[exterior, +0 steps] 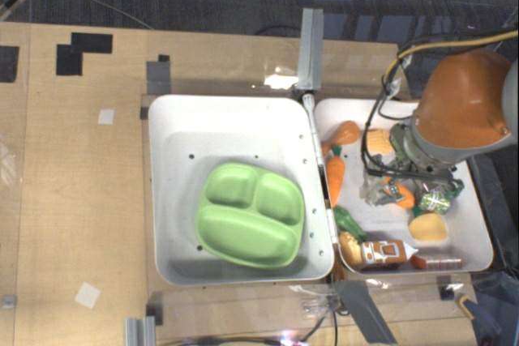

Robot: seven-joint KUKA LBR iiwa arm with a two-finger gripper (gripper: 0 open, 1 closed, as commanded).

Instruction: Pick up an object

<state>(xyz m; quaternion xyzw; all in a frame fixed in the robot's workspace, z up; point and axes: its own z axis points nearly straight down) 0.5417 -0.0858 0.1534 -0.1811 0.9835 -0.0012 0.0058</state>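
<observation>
The right bin (480,251) holds several toy foods: a carrot (334,176) along its left wall, an orange ball (348,132) at the back, a yellow lemon (428,228), a brown bottle (383,253) lying at the front and a green piece (348,220). My gripper (399,192) reaches down into the middle of this bin under the orange wrist band (466,101). It hangs over an orange and clear item (392,194) and a green one (436,198). The wrist hides much of what lies below it.
The left bin (170,255) carries a green divided plate (250,213) toward its front right. A metal divider post (310,53) stands between the bins at the back. Cables (385,105) loop beside the wrist. The wooden bench (73,198) extends to the left.
</observation>
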